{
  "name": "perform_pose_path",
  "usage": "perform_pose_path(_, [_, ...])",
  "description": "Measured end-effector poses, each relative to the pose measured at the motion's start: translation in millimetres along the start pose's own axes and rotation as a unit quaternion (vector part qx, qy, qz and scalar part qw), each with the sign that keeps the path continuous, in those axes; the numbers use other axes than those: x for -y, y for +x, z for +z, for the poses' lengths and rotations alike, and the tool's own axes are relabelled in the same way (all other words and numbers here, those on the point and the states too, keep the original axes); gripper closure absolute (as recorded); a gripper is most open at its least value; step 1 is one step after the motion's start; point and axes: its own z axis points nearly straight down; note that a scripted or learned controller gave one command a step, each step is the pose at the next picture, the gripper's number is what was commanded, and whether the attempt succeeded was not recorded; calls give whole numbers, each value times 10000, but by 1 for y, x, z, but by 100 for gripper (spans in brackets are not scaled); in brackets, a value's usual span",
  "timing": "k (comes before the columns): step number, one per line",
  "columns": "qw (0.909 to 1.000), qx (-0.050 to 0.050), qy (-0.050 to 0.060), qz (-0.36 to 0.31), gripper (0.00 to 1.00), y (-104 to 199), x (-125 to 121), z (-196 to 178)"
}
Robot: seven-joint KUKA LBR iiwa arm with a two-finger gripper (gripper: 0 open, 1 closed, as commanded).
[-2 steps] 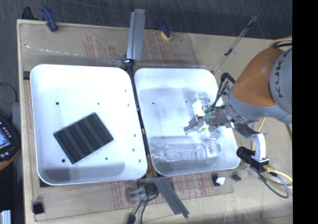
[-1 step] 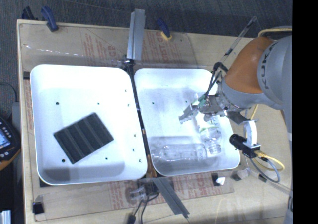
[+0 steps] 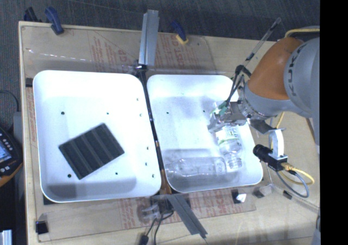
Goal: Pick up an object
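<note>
A clear plastic bottle with a white label (image 3: 229,142) lies in the right bin (image 3: 179,89), near its right wall, cap toward the front. A second clear bottle (image 3: 194,167) lies crosswise along that bin's front wall, almost touching the first. My gripper (image 3: 219,118) hangs over the upper end of the labelled bottle, low in the bin; whether it touches the bottle I cannot tell. A black ribbed flat pad (image 3: 91,150) rests tilted in the left bin (image 3: 81,89).
The arm's grey body with its orange band (image 3: 277,75) leans in over the right bin's right rim. Between the bins runs a dark divider (image 3: 152,130). Blue clamps (image 3: 53,19) sit on the bench's back edge.
</note>
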Motion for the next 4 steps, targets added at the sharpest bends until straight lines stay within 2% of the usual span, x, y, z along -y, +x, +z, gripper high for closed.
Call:
perform_pose_path(1, [10000,1,1,-1,0,0,0,0])
perform_pose_path(4, [10000,1,1,-2,0,0,0,0])
